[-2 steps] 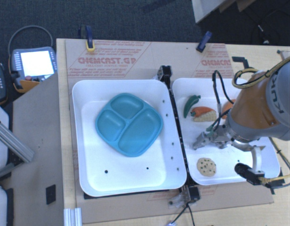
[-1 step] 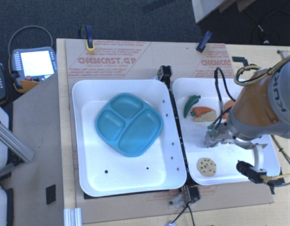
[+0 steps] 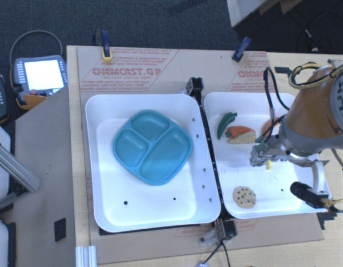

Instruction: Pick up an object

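Arm enters from the right, wrist low over the right bin point(image 3: 283, 202). End effector point(image 3: 259, 159) sits near the bin's middle, just below the food cluster; its state cannot be told from this angle, and nothing is seen in it.

Candidate objects, all in the right bin:
- green pepper point(image 3: 226, 122), upper left, tilted
- slice point(image 3: 241, 134) with an orange-red top, touching or just beside the pepper's lower end
- cookie point(image 3: 244, 197), alone near the front wall, well apart from the rest

Left bin point(image 3: 99, 149) holds a blue tray point(image 3: 153, 146) with three compartments, lying flat and turned askew.

Judgement: the wrist is placed for a descent on or near the slice, the closest item. Pepper and slice crowd each other, so a grasp there risks nudging one while closing on the other. The cookie is flat and isolated, clear to approach but thin to grip. Pick not yet made.
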You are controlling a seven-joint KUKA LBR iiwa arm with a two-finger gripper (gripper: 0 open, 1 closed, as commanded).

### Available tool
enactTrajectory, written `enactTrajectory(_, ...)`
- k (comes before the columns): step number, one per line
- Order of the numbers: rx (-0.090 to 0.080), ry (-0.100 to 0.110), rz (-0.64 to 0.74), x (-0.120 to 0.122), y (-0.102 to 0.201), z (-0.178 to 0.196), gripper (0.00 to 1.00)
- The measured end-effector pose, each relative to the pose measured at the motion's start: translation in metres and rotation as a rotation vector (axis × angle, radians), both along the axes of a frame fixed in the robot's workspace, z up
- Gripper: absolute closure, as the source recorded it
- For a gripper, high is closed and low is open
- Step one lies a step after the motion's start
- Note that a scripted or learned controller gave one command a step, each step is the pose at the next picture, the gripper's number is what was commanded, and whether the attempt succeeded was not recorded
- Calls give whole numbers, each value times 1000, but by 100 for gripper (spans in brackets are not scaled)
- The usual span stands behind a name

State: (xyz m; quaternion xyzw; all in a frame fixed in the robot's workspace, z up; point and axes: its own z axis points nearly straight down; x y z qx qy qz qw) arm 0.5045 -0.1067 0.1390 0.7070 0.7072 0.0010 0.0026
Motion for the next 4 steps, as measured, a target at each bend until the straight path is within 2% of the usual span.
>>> enactTrajectory(1, 0, -1, 1, 4, 4, 44, 100)
enactTrajectory(2, 0, -4, 1, -1, 3, 106, 100)
enactTrajectory(3, 3, 2, 6, 7, 61, 107, 100)
enactTrajectory(4, 5, 8, 5, 5, 104, 101, 100)
